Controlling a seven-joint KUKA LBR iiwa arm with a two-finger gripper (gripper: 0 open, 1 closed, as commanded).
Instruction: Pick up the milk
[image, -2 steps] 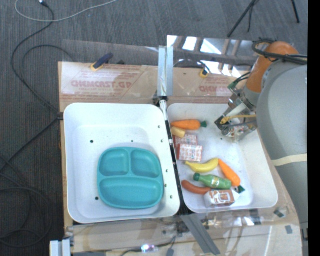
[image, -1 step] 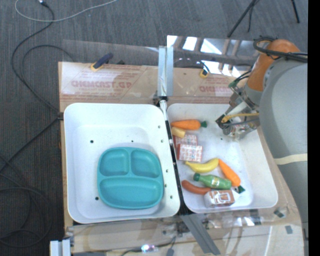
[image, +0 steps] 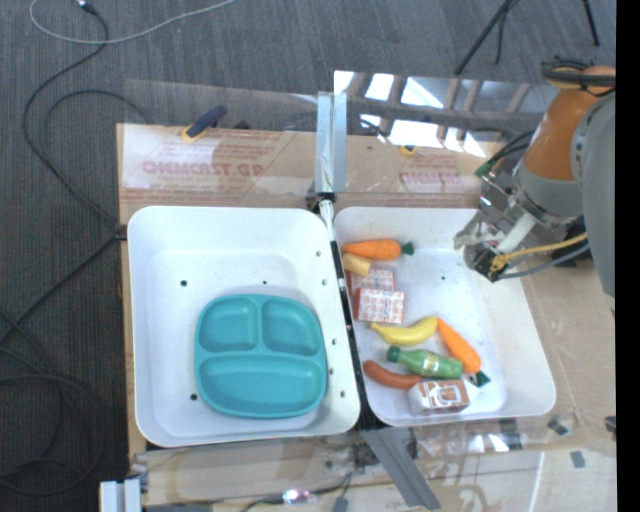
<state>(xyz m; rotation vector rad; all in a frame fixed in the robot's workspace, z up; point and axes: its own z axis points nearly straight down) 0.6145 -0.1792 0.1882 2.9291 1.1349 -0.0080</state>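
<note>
The end effector (image: 487, 248) hangs over the upper right part of the right bin (image: 530, 385), just under the arm's orange band, and whether it is spread or pressed together cannot be told from this slanted view; nothing can be seen in it. The milk could be either of two cartons in that bin. One is a small carton (image: 441, 397) lying on its side near the bin's lower edge, with an orange and white face showing; the other is a red-and-white checked carton (image: 381, 302) nearer the centre divider. The print on both is too small to read, so which one holds milk is a judgement. If it is the lower carton, the approach has to be careful, because the carton lies just beside a green bottle (image: 428, 362) above it and a red sausage-shaped piece (image: 388, 375) at its left. The open side looks to be toward the bin's lower right corner, so closing across the carton's short width from above would probably avoid the neighbours. The checked carton is more crowded, with a banana (image: 405, 331) touching its lower edge and a small yellow piece (image: 356, 264) and a carrot (image: 373, 249) above it. A second carrot (image: 459, 345) lies between the end effector and the lower carton and should be passed over high. The left bin (image: 160, 235) holds a teal divided plate (image: 262, 357) and plays no part in this step.
</note>
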